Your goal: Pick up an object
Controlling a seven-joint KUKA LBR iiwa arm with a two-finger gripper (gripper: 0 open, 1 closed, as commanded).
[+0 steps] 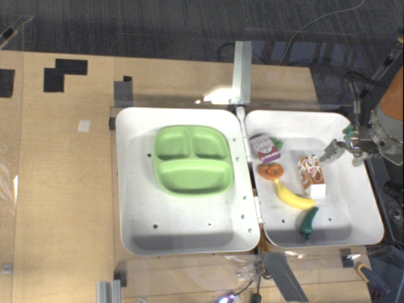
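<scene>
The right bin [360, 223] holds several small items. A purple and white packet [265, 147] lies at its left, with an orange ring-shaped piece [271, 170] just below it. A yellow banana [293, 197] lies in the middle, and a dark green vegetable [308, 223] sits near the front. A brown and white carton [311, 173] lies right of the centre. My gripper [344, 155] hangs over the bin's right side, just right of the carton. It is open, with nothing between its fingers.
The left bin [136, 226] carries a green divided plate [192, 158]. A metal post [242, 74] stands behind the seam between the bins. Wooden bench surface stretches to the left, and cables lie at the front edge.
</scene>
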